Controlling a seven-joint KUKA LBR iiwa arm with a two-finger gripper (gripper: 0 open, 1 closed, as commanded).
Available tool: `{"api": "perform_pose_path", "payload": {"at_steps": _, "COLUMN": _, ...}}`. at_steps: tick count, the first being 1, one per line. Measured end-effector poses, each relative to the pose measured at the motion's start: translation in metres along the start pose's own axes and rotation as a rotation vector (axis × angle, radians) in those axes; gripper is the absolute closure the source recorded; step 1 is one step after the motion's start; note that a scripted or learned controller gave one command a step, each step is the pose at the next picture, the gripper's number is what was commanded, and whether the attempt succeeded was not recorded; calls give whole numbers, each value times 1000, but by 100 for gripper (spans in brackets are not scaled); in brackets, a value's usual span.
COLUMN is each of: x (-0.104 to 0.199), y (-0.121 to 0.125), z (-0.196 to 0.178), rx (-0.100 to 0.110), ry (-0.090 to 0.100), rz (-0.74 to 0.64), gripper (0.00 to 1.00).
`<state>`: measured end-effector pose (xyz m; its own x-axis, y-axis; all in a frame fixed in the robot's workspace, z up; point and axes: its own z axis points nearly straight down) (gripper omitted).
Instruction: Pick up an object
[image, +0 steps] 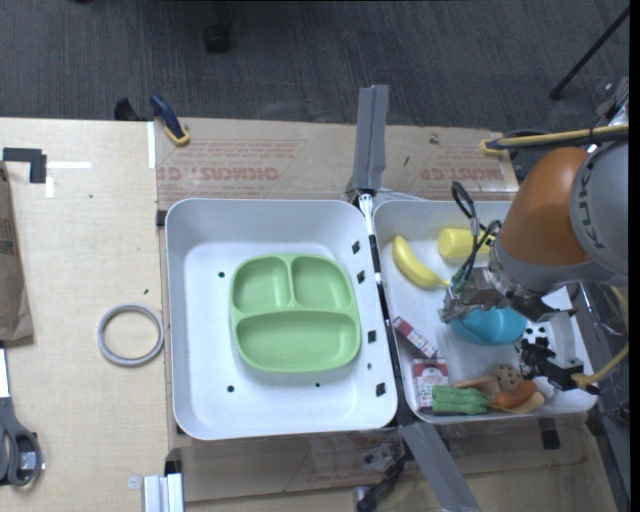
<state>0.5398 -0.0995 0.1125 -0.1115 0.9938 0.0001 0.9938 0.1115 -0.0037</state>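
Note:
My gripper (466, 303) is down inside the right bin (405, 300), under the orange-banded wrist, at the left edge of a blue cup-like object (495, 325). A yellow banana (415, 264) lies just to its upper left, and a pale yellow block (455, 243) sits above it. Near the bin's front lie a small red-and-white carton (430, 381), a green object (460, 401), an orange piece (518, 398) and a thin red bar (413, 336). The arm hides the bin's right part.
The left bin (190, 300) holds a green divided plate (295, 313). On the bench to the left lie a grey tape ring (131, 334), scissors (18, 452) and a brown bag (12, 270). A black cable runs across the wrist.

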Motion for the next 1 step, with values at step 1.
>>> {"api": "perform_pose_path", "payload": {"at_steps": 1, "x": 5, "y": -34, "z": 13, "rx": -24, "ry": -5, "rz": 31, "gripper": 100}}
